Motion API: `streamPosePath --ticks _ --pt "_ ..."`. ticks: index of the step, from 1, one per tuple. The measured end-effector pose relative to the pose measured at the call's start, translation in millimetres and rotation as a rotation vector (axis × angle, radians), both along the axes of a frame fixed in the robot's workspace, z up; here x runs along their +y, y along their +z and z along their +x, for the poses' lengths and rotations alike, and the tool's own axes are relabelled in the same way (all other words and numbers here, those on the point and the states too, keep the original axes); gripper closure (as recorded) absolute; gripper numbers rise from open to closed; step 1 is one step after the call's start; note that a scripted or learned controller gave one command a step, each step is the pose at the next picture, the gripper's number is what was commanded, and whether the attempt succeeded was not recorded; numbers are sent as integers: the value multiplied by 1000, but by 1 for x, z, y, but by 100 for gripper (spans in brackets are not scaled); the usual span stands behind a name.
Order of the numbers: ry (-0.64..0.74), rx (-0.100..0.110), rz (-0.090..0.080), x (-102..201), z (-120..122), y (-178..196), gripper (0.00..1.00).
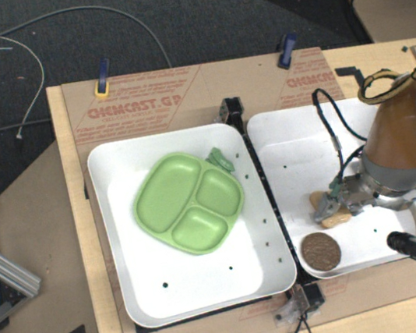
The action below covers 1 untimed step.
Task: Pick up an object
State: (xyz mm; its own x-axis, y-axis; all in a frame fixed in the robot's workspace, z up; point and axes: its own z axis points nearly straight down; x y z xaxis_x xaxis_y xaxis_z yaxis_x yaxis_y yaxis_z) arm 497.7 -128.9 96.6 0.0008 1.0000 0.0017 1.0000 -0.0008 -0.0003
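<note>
Gripper (338, 199) sits low in the right bin (289, 134), near its front edge, right at a tan object (328, 211); a grasp can't be confirmed. A brown disc (321, 251) lies just beside, at the front-left corner. Risk: the tan piece gets nudged toward the disc instead of lifted, or both get caught.

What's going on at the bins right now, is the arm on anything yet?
The arm is reaching into the right bin with its hand low over a tan object near the bin's middle. Whether it has a grip on it cannot be told from this view. A brown round disc sits just in front, by the bin's near edge. In the left bin, a green divided plate lies with a small green piece at its far corner.
</note>
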Motion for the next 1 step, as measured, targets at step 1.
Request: streamPosePath --ticks 1 --pt "1 -6 -3 -4 -7 59 100"
